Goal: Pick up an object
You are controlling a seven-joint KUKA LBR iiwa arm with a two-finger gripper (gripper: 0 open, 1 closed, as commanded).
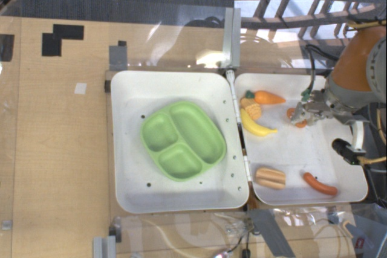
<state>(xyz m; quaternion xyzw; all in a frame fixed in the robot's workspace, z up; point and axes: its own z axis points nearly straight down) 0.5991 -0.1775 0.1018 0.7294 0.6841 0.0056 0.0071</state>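
- The worktop (pixel 54 148) carries two white bins side by side.
- The left bin (pixel 130 190) holds a green divided plate (pixel 183 140).
- The right bin (pixel 347 187) holds a banana (pixel 256 125), a carrot (pixel 267 97), a hot dog bun (pixel 270 177) and a sausage (pixel 320 184).
- The gripper (pixel 300 115) sits low at a small orange object (pixel 292 112); whether it is open or closed, I cannot tell.

In my right bin (pixel 338 190) lie a carrot (pixel 268 97), a banana (pixel 256 124), a hot dog bun (pixel 270 177) and a sausage (pixel 320 184).
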